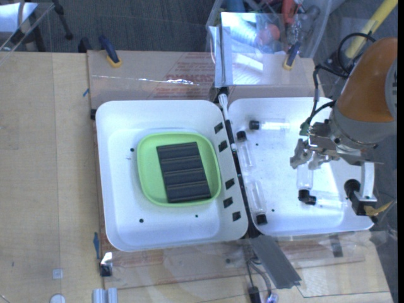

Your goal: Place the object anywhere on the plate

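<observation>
Camera view: two shallow white bins sit side by side on the worktop (38, 169). The left bin (120, 219) holds a light green square plate (146, 188) near its centre. A dark grey ribbed rectangular object (183, 172) lies flat on the plate, within its rim and turned slightly from the plate's edges. The arm (369, 90), grey with an orange band, reaches in from the right above the right bin (278, 213). Its hand (314, 158) hangs over the middle of that bin, well apart from the plate and the object. Whether the hand is open or closed cannot be told; nothing is seen gripped in it. A clear container of mixed items (271, 17) stands behind the bins.
</observation>
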`<action>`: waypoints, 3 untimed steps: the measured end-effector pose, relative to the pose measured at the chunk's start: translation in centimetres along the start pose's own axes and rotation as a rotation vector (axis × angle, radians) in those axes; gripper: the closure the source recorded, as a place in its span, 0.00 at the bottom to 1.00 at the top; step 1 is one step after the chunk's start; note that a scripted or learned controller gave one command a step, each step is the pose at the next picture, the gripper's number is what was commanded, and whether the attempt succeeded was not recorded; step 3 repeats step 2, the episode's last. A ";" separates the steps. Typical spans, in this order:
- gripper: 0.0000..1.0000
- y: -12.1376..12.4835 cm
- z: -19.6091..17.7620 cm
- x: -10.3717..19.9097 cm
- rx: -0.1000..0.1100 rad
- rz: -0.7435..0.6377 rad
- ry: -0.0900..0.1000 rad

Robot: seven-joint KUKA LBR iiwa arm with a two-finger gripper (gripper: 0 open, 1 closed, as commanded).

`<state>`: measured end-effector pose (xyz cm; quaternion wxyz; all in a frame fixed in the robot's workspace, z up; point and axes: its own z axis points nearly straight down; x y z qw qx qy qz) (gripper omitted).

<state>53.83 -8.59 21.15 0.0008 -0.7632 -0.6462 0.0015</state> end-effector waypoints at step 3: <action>0.00 3.5 -3.5 -5.7 -0.006 -0.101 -0.001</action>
